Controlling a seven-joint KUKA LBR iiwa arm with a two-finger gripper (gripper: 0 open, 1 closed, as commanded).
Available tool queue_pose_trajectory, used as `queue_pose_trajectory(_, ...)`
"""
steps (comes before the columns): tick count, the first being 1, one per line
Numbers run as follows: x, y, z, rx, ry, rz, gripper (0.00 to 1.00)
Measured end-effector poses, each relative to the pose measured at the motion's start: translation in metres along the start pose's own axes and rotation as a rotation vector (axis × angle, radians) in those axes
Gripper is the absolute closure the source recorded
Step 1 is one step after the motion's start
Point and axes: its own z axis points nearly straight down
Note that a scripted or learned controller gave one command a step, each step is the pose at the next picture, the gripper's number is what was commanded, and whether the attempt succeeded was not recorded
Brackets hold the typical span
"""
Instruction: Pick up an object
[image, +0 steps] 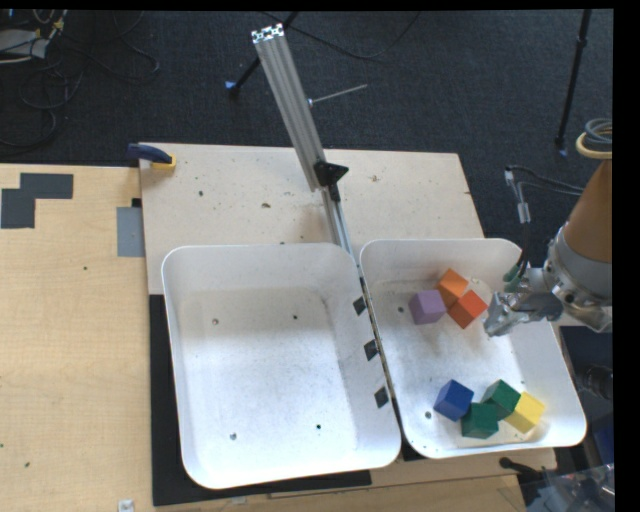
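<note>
Nearest the camera, a cluster of blocks sits in the front corner of the right bin (500, 250): a blue block (453, 398), two green blocks (480, 419) and (503, 395) touching each other, and a yellow block (528, 411) pressed against the greens near the bin's front right wall. All are roughly cube-shaped, so none has a clear long axis; the blue one sits turned with a corner toward the front.

Farther back in the same bin lies a second group: a purple block (427, 307) and, just to its right, two orange blocks (453, 284) and (467, 308), touching one another and set diagonally to the bin walls.

Just right of the lower orange block hangs the hand (497, 322), a grey metal piece reaching in over the bin's right wall; whether its fingers are open or closed cannot be told, and no block shows between them. Behind it rises the arm (590, 250) with its orange band.

Left of all this, the left bin (200, 262) shares a middle wall with the right one. Both rest on the bench (250, 190), where a slanted metal rail (297, 110) runs toward the back.
</note>
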Motion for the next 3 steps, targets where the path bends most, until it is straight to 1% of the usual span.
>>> queue_pose_trajectory(1, 0.051, -0.009, -0.001, 0.001, -0.001, 0.0, 1.0)
queue_pose_trajectory(2, 0.107, -0.002, 0.008, 0.003, -0.001, 0.0, 1.0)
queue_pose_trajectory(3, 0.153, -0.009, 0.009, 0.003, -0.001, 0.0, 1.0)
